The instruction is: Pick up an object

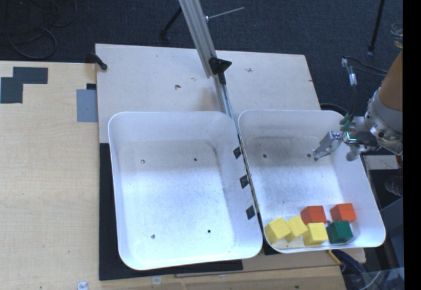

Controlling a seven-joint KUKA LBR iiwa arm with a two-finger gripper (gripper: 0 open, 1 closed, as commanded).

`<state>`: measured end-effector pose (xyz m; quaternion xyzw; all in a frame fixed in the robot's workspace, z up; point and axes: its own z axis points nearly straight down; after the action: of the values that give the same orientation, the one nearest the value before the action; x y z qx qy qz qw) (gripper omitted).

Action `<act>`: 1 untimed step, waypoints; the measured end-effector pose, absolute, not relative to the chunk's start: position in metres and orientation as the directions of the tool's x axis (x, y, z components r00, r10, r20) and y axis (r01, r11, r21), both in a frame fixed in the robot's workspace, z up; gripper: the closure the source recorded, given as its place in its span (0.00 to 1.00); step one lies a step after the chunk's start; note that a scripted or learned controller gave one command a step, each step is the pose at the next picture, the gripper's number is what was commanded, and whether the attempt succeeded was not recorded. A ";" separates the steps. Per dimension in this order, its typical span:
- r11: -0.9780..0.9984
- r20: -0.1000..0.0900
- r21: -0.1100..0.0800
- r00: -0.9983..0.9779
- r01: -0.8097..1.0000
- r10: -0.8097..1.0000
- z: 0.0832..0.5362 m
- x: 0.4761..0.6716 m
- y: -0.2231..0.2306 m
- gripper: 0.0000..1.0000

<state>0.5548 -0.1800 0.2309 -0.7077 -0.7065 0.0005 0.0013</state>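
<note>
Partly cut off, arm (388,111) overhangs right bin (368,183).

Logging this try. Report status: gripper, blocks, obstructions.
Gripper over right bin, upper right, nothing visibly held. Blocks clustered at bin's near corner, untouched. Path between looks clear.

Blocks (316,223) in right bin (289,170), near corner.
</note>
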 end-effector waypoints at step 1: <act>-0.003 0.001 -0.002 0.003 1.000 1.000 0.231 0.555 -0.180 0.00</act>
<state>0.5547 -0.1803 0.2309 -0.7080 -0.7062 0.0004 0.0012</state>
